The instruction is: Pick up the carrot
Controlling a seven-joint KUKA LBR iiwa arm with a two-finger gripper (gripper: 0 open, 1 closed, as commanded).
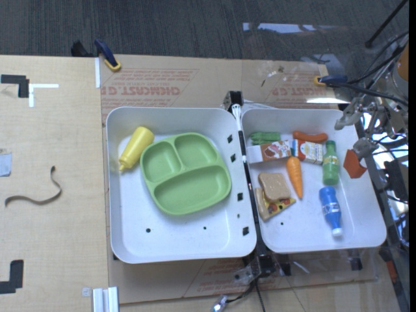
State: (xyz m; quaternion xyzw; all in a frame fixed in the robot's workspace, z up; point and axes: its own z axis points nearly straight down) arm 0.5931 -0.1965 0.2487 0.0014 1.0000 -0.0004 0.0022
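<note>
One arm (390, 119) hangs at the right bin's (364, 236) edge; gripper state unclear; carrot (295, 175) lies apart.

the carton's (278, 151) print is too small to read (its left end partly hides the green vegetable (264, 137)).

Two white bins (117, 239), one green plate (186, 172), one carrot (296, 176), three bottles (330, 210).

- L bin (117, 239): divided plate (186, 173) near centre; mustard bottle (134, 147) touching plate's L edge.
- R bin (364, 236): carrot (296, 176) in middle, sandwich (275, 188) just L of it, carton (291, 151) behind, two bottles (330, 187) to R.
</note>
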